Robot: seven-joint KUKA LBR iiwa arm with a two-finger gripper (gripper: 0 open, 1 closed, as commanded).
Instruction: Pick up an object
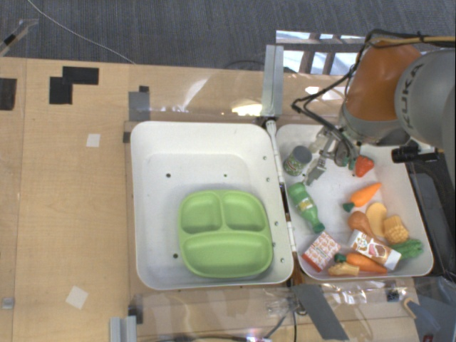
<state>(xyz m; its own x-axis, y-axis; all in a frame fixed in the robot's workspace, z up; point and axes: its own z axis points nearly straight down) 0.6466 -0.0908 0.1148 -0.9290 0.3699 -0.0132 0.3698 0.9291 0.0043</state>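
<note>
My gripper [322, 161] hangs over the back of the right bin [422, 268], fingers open and pointing down-left, with nothing between them. A grey can [296, 160] lies just to its left, close to one fingertip. A red strawberry [363, 166] sits just to its right. In front of it lie a green bottle [305, 206] and an orange carrot [367, 193]. The arm's orange band [377, 84] hides the bin's back right corner.
Toy food crowds the right bin's front: a drumstick [360, 223], corn [395, 228], a red-and-white box [322, 250], a carton [374, 248] and a green piece [407, 248]. The left bin [157, 155] holds a green divided plate [224, 232]. A ridge [279, 191] separates the bins.
</note>
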